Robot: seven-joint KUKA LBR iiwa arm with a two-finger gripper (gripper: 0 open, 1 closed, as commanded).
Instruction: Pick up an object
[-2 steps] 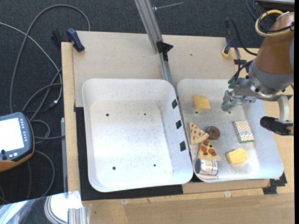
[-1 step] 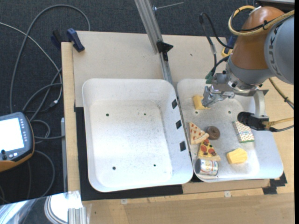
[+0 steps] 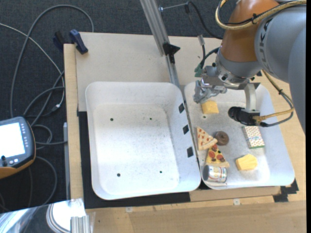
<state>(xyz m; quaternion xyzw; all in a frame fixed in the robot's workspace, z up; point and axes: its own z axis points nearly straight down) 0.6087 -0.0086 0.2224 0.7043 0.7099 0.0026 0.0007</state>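
— Seven items logged in the right bin [image 3: 274,152], toy food and packets by the look of them. Which one is the target?
— My guess is the small yellow block [image 3: 210,107], near the bin's far edge and toward its left wall. The gripper [image 3: 203,96] sits low, just beside the block's far-left corner. It may be touching; from where I stand I can't separate the two.
— Is it holding anything?
— Nothing seen held. Whether the gripper is spread or closed I cannot tell; it's too small and shadowed.
— Step in hand?
— Approach onto the block, I'd judge. Grasp and lift not yet done.
— What does the next move need?
— Shift a shade toward the bin's near edge so the block sits squarely under it, then close and raise straight up. The pizza slice [image 3: 205,138] and brown disc [image 3: 221,138] lie nearer the bin's middle, apart from the block, so crowding is slight. Note: the left wall is close and could be clipped.
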